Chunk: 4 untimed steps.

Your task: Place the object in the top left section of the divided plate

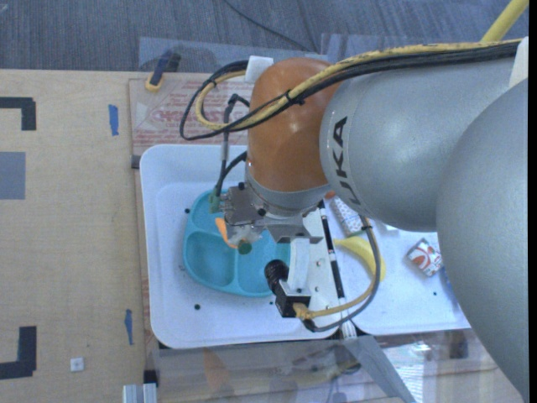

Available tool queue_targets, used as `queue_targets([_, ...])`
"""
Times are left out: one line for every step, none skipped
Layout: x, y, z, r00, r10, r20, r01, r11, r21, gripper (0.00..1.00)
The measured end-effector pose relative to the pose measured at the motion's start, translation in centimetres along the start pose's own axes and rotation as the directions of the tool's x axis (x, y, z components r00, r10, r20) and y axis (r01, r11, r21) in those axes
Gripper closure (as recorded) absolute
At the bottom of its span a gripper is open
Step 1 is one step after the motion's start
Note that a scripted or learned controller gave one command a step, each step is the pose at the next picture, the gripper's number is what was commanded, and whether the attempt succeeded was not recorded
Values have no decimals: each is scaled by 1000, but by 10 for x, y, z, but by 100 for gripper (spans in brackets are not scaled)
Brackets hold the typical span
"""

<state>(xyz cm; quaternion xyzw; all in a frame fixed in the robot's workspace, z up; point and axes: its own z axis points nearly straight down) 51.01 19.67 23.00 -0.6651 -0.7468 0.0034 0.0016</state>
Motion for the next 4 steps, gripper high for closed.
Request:
queue_targets([-1,0,0,1000,3,0,-3,1000,0,0])
queue_targets([10,-31,-202,979,203,3,-203,979,-1,0])
queue_targets([13,-30,-210,981,194,8,-194,981,2,100])
queue_targets([13,-30,-210,981,195,8,-195,981,3,0])
